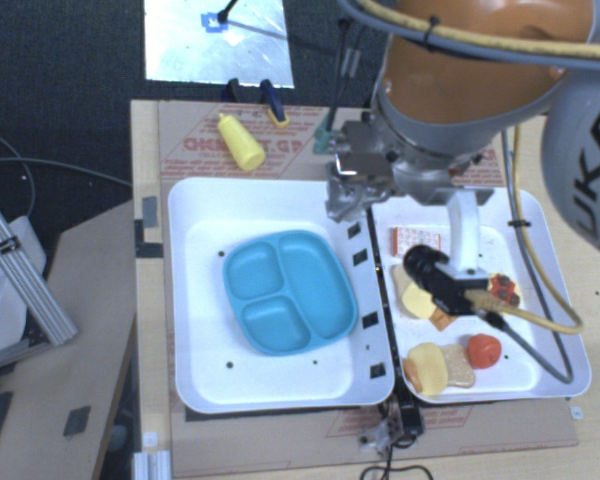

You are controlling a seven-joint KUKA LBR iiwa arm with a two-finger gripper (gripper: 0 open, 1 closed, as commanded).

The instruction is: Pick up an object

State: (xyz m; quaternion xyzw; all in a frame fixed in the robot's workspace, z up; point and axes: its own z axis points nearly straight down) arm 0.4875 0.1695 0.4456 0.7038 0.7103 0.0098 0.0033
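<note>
Nearest us looms the grey arm with its orange band (470,58), at two o'clock in the view. Starting from the left, a ribbed aluminium frame (20,278) slants at nine o'clock, off the bench.

A yellow plastic squeeze-bottle toy (240,141) lies on the brown printed cardboard sheet (195,148), outside the left white bin (205,368) and at twelve o'clock from it. Roughly in the middle of that bin rests a light-blue plastic plate with three compartments (288,290).

At one o'clock from the plate, the metal gripper (348,206) hangs over the seam between the two bins. We cannot tell whether it is released or clenched.

The things to pick lie in the right white bin (520,378), all apart from the gripper:

- A white card with red print (418,238) sits at the bin's eleven o'clock.
- A pale yellow flat piece (415,300) sits at nine o'clock.
- A yellow rounded piece (427,366) at seven o'clock touches a beige slice (461,371).
- A red round tomato-like toy (484,350) sits just beside that slice, at its one o'clock.
- A dark red-and-brown lump (503,290) lies at twelve o'clock from the tomato.
</note>
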